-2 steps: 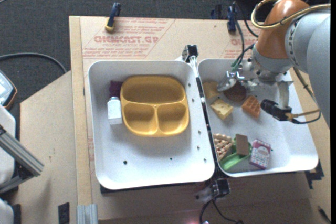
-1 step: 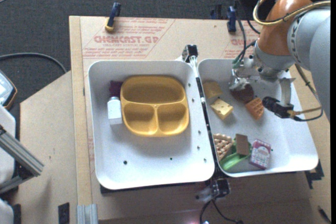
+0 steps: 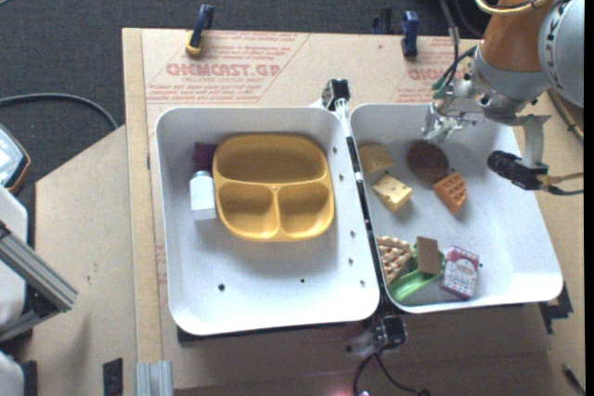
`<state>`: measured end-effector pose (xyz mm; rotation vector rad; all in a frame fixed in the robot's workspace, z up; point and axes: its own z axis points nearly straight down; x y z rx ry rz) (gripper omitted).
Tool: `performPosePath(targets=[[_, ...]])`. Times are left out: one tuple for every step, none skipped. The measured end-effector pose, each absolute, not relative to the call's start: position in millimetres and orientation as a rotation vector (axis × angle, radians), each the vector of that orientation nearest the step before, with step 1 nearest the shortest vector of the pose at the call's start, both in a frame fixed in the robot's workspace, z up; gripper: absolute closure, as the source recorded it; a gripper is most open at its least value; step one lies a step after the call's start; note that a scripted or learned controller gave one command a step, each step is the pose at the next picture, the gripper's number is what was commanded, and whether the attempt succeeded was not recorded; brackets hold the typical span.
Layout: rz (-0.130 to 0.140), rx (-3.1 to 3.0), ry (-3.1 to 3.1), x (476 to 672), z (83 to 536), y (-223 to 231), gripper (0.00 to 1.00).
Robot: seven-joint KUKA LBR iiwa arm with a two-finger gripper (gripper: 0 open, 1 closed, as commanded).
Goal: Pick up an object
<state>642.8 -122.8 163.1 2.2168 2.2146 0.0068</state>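
Two white bins (image 3: 176, 227) are sitting side by side. One yellow tray (image 3: 273, 185) is lying in the left bin. The gripper (image 3: 444, 123) is hanging over the round brown cookie (image 3: 428, 160) in the right bin, but I cannot tell if it is open.

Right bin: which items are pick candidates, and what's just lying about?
Pick candidates, right bin: brown disc nearest the gripper, cheese wedge, waffle, red carton.

Lying about, left bin: yellow tray, white bottle.
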Motion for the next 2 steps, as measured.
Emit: performPosePath(targets=[[0.006,2.215,2.217,650.8,215,-131,1.0],[0.004,2.218,2.219,651.7,226,-131,1.0]])
